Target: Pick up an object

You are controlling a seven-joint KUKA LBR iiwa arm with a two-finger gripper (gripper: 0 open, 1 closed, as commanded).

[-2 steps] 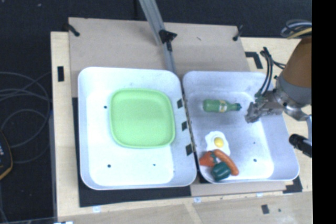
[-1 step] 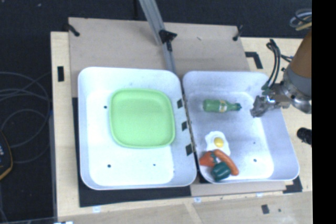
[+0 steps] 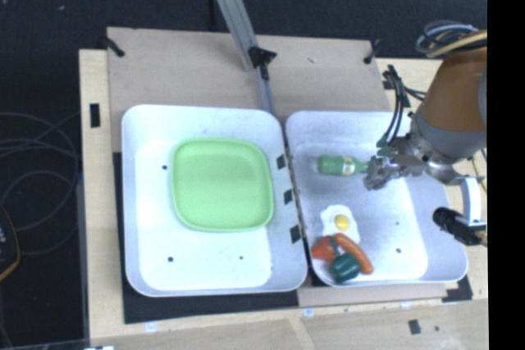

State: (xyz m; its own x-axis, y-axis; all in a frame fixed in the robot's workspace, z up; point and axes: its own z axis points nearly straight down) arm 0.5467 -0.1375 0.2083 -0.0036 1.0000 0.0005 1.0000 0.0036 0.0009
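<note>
One green bottle (image 3: 341, 166) — yellow-capped — lying beside the gripper (image 3: 377, 175).

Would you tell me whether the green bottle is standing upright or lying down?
Lying down: the green bottle rests lengthwise on the right bin's floor.

Bench (image 3: 98, 201) bears left bin (image 3: 148, 258), right bin (image 3: 410, 258), side by side.

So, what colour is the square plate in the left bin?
Light green; the plate shows plainly in the camera view.
</note>
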